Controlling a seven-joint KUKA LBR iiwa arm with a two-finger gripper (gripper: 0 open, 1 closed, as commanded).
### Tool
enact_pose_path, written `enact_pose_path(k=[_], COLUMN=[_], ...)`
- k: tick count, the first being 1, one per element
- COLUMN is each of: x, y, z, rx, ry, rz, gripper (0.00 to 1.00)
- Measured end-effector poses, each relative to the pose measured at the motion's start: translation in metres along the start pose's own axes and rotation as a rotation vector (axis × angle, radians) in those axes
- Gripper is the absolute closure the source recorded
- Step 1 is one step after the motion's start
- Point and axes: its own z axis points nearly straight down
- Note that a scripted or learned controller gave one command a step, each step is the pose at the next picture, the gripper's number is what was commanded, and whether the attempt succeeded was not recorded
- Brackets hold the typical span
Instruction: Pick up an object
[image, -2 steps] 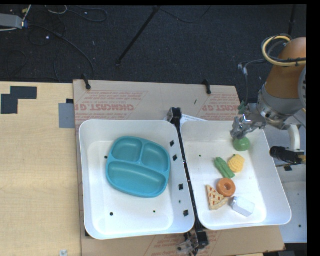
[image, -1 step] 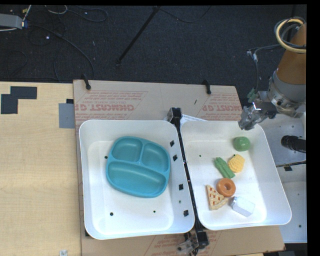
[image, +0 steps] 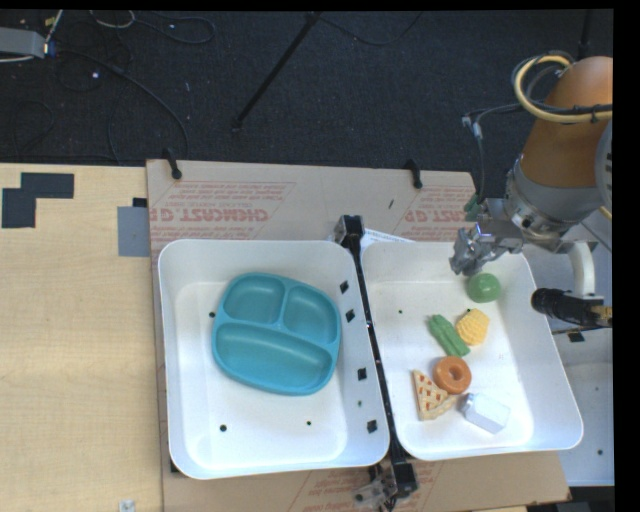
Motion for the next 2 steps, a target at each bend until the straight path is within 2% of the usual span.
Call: enact_pose_path(k=[2], x=[0.090], y=[-0.030], z=[0.005], rx=[0.000], ry=[0.001], rz=[-0.002], gripper=[1.00])
